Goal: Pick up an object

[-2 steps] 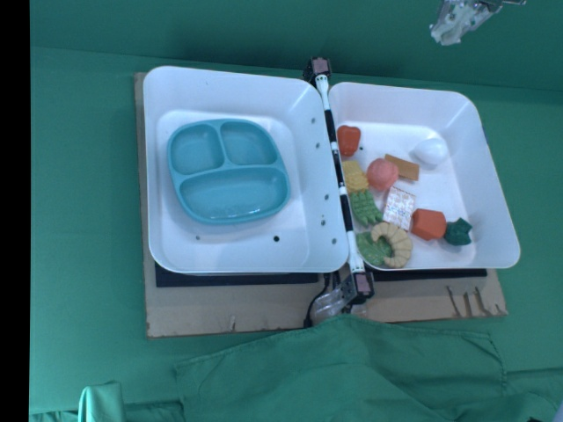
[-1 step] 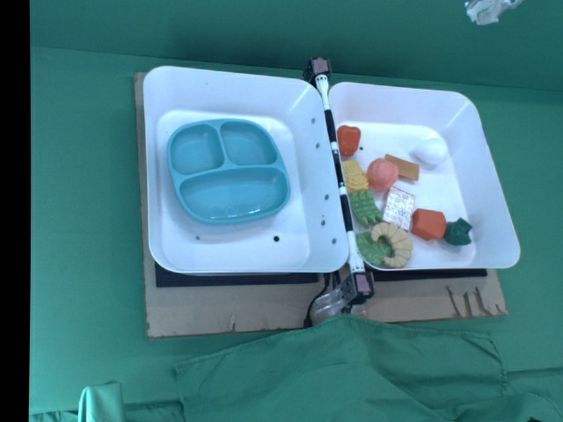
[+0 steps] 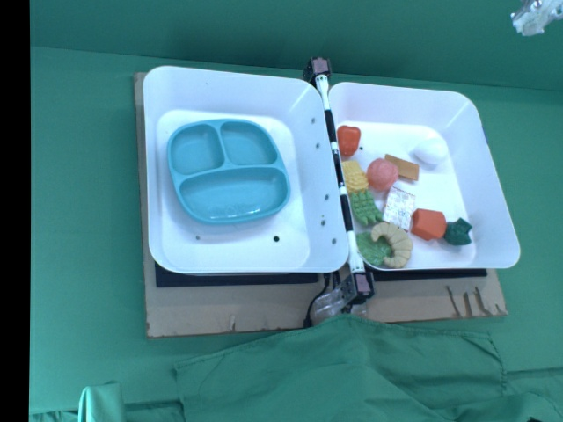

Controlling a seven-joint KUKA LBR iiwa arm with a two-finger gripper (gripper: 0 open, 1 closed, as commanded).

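While the toy foods lie heaped in the right shallow white plastic bin (image 3: 493,202), we take that bin as our landmark. Against its left wall we see a red strawberry-like piece (image 3: 349,139), below it a yellow corn cob piece (image 3: 354,177), then a green ridged vegetable piece (image 3: 365,207). Nearer the bin's middle rests a round pink ball-like fruit (image 3: 381,173), touching a small flat orange-brown slab (image 3: 402,167) on its right. Toward the bin's far right corner lies a white oval egg-like piece (image 3: 430,152). Just below the pink fruit sits a white printed packet (image 3: 398,207). At the bin's near edge we find a tan curved ridged pastry piece (image 3: 395,243) lying over a green leafy piece (image 3: 373,249), and to their right an orange-red blocky piece (image 3: 428,224) touching a dark green leafy cluster (image 3: 457,231).

Well above and beyond the bin's far right corner, the pale pincer (image 3: 535,7) hangs over the green cloth, apart from every item; we cannot tell how it is set.

Left of the landmark bin, joined along a black-and-white hinge bar (image 3: 337,170), the second white bin (image 3: 303,236) holds a turquoise three-compartment plastic plate (image 3: 229,181). Both bins sit on a brown cardboard sheet (image 3: 229,310) on the green-draped bench (image 3: 79,192).
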